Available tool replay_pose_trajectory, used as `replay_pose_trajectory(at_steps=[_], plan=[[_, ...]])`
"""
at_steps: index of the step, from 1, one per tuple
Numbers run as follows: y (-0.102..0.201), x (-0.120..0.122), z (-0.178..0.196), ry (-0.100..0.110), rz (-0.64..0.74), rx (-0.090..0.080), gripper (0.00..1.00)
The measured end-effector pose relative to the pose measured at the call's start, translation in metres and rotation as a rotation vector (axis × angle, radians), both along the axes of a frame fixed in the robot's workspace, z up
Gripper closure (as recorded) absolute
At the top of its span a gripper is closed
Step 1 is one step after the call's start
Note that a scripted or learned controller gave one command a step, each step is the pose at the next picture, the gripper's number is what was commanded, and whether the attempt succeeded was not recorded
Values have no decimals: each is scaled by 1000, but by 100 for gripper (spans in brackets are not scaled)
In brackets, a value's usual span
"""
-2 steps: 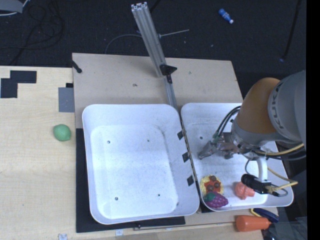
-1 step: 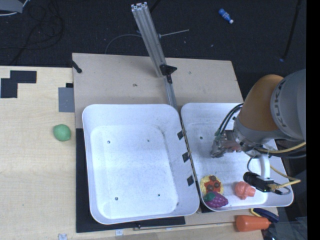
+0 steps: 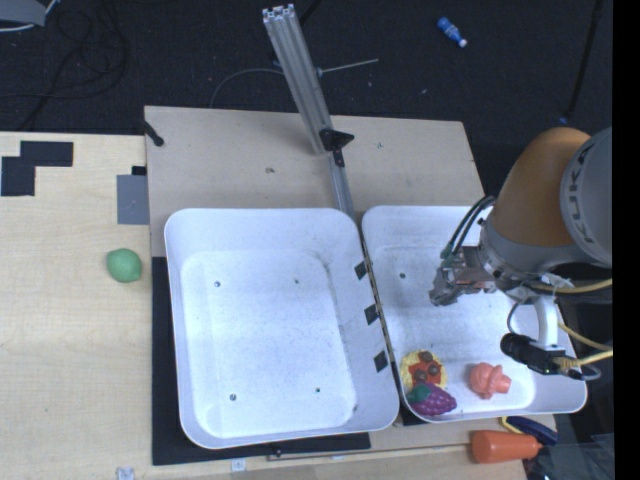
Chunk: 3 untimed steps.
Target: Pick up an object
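I hang over the right bin [image 3: 400, 230] with my fingers [image 3: 447, 290] pointing down at its bare white floor, somewhere about the middle. From this slant I cannot tell whether they are spread or closed; they are a small dark cluster under my wrist, and nothing shows between them.

The things I could take lie at the near end of this bin: a yellow toy with red and dark parts [image 3: 423, 368], a purple bunch [image 3: 433, 400] touching it just below, and a pink-orange piece [image 3: 488, 379] a little to the side. They sit well apart from where I hover. The left bin [image 3: 190, 230] lies beside mine. A green ball [image 3: 124, 265] rests on the worktop [image 3: 60, 348] outside the bins, and an orange thing [image 3: 503, 445] lies past the near rim.

I judge the pick not yet begun: nothing lifted, nothing gripped. What remains is to move toward the near end, descend on one piece, close and raise.
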<state>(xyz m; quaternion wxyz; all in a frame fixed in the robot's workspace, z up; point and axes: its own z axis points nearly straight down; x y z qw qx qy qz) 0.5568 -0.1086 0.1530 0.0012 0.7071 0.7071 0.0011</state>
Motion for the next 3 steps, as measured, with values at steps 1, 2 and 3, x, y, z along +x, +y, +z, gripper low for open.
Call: replay_pose_trajectory(at_steps=[1, 2, 3], plan=[[-4, -1, 42, 0, -1, 0, 100], [-4, 7, 88, 0, 0, 0, 100], [45, 4, 88, 3, 3, 1, 100]])
